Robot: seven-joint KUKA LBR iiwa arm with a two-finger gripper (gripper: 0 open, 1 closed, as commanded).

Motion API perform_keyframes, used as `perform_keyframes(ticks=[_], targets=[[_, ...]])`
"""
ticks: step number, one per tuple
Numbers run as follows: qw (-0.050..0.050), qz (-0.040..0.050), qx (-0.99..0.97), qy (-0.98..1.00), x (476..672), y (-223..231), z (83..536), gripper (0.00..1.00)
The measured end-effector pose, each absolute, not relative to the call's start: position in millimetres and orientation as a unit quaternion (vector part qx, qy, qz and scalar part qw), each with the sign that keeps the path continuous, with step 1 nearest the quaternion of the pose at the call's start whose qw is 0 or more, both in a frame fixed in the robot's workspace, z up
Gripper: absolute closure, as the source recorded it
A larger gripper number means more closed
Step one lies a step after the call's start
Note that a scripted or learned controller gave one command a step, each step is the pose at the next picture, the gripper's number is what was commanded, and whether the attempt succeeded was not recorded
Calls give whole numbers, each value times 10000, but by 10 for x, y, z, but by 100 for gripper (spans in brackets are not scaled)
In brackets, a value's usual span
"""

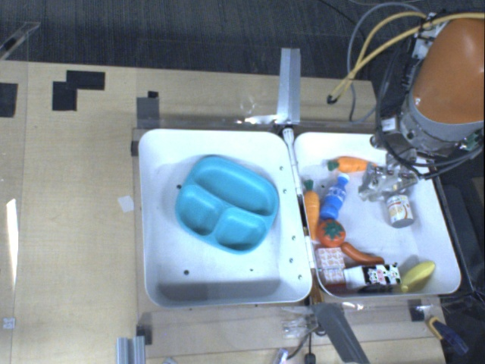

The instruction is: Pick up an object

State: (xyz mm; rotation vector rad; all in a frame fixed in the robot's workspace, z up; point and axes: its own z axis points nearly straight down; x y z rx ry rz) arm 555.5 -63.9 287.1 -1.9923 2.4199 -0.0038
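Hovering over the far right part of the right-hand shallow white bin [449,237], the metal hand [388,179] is hanging below the grey wrist and the orange band of the arm [449,74]. Whether it is spread or pressed together I cannot tell, since the metal parts are blurring into one another; nothing is showing between them. Just beneath and to the right of the hand, a small silvery can with a pale label [399,210] is lying on the bin floor, very near the hand, though contact is unclear.

Part of the far right corner of that bin is being covered by the arm. Labels on the small packages are too small to read.

The right bin is holding a clutter along its left and near sides: an orange carrot-shaped toy [351,164] near the far edge, a blue bottle with a white cap [333,199], a second slim orange carrot [311,209] against the left wall, a red tomato-like toy [330,233], a red sausage-shaped piece [359,254], a red-and-white checked packet [330,261], a dark bottle with a white label [373,277] and a yellow banana-shaped toy [417,274] in the near right corner.

The left white bin [163,279] is carrying a light blue plastic divided plate [226,202] near its middle.
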Motion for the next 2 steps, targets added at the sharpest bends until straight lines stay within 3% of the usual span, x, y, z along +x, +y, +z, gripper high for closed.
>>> perform_keyframes(ticks=[1, 2], targets=[[41, -23, -6406, 7678, 5781, -1195, 2720, 100], [53, -47, -6828, 7305, 5348, -1461, 3569, 100]])
